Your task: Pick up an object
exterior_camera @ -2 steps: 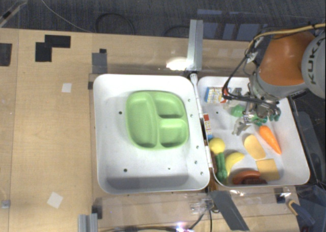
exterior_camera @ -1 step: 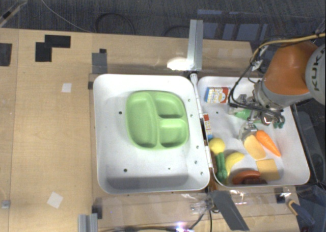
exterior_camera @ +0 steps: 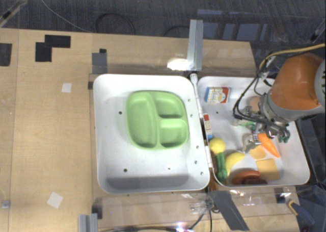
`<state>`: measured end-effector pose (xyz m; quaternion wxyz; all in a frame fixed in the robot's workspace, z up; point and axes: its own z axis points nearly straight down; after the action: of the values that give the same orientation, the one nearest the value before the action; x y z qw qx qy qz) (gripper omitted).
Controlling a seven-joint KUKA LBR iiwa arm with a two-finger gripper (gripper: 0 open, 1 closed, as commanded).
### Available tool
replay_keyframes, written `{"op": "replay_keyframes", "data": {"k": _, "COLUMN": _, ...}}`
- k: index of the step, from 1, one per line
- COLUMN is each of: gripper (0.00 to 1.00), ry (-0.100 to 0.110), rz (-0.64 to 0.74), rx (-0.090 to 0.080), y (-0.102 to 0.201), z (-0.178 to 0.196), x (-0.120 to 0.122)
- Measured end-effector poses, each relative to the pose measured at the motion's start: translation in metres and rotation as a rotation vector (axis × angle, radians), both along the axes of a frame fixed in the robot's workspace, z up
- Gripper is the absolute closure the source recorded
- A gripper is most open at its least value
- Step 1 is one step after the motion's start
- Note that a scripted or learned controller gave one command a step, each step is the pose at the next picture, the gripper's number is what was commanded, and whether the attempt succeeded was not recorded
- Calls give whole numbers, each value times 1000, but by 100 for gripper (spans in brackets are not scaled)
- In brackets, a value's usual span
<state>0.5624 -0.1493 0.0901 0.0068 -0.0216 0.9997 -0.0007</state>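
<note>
Nearest the camera, a brown-and-red toy (exterior_camera: 248, 176) lay at the right bin's (exterior_camera: 300, 167) front edge, beside a tan block (exterior_camera: 267, 169). Just behind them the end effector (exterior_camera: 261, 138) hung over an orange carrot (exterior_camera: 270, 145) — whether it gripped anything, I cannot tell. A green divided plate (exterior_camera: 155, 119) sat mid left bin (exterior_camera: 109, 139).

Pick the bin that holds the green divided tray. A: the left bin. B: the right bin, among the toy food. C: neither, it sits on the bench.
A: the green tray lies in the left bin, while the toy food sits in the right bin under the end effector.
</note>
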Motion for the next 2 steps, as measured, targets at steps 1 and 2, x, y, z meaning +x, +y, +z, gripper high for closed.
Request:
{"op": "replay_keyframes", "data": {"k": 1, "gripper": 100, "ry": -20, "rz": 7, "rx": -4, "y": 1, "z": 15, "x": 7}}
{"op": "replay_keyframes", "data": {"k": 2, "gripper": 100, "ry": -8, "rz": 118, "rx": -5, "y": 4, "z": 136, "x": 24}}
